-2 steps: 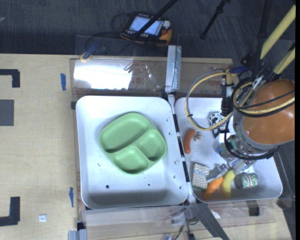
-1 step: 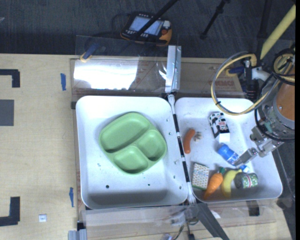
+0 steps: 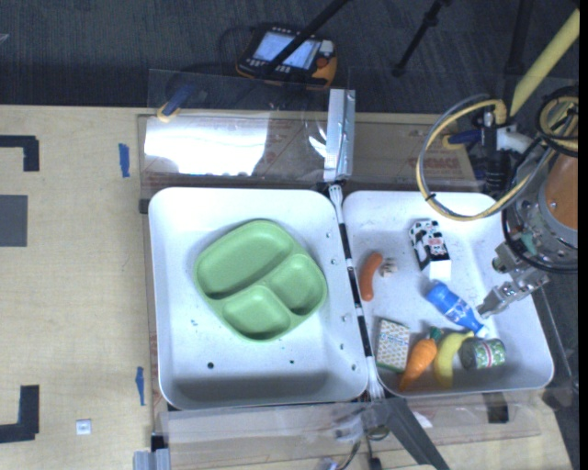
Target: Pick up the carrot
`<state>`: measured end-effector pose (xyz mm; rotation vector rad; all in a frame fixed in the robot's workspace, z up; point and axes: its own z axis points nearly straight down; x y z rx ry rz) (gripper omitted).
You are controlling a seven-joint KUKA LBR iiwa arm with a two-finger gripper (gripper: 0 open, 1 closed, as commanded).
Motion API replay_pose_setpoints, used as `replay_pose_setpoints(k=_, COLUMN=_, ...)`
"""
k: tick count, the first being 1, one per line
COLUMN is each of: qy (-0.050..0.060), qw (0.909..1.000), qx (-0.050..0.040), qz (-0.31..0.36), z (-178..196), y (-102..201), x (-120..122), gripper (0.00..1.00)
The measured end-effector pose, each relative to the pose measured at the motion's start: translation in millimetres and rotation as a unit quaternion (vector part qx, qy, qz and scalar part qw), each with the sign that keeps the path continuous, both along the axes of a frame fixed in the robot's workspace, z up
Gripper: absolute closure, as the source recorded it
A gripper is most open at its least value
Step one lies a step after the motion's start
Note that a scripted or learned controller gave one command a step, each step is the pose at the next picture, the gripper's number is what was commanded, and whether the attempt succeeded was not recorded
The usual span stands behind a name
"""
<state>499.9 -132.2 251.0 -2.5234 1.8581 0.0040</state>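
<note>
The carrot (image 3: 421, 357) lies at the lower edge of the right bin (image 3: 514, 372), between a checked pad (image 3: 393, 343) and a banana (image 3: 447, 353), touching the banana. A can (image 3: 483, 353) sits just right of the banana. At the frame's right, the gripper (image 3: 503, 296) hovers beside a blue bottle (image 3: 453, 306), holding nothing; how wide it stands I cannot tell.

Light wooden bench top (image 3: 73, 275) with black square markings (image 3: 20, 152) at left edge and blue tape strips (image 3: 123, 160). Dark floor (image 3: 110, 46) beyond the far edge. Clear plastic sheet (image 3: 239, 138) at bench rear catches bright glare. Black tripod legs (image 3: 432, 27) stand behind.
</note>
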Motion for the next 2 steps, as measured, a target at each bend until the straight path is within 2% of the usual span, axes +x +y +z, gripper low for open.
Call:
replay_pose_setpoints(k=1, qy=0.000, qw=0.9998, qx=-0.0021, qz=0.017, z=48.1, y=49.1, x=32.4, gripper=1.00)
replay_pose_setpoints(k=2, qy=0.000, qw=0.9999, qx=-0.0021, qz=0.017, z=48.1, y=48.6, x=32.3, gripper=0.00)
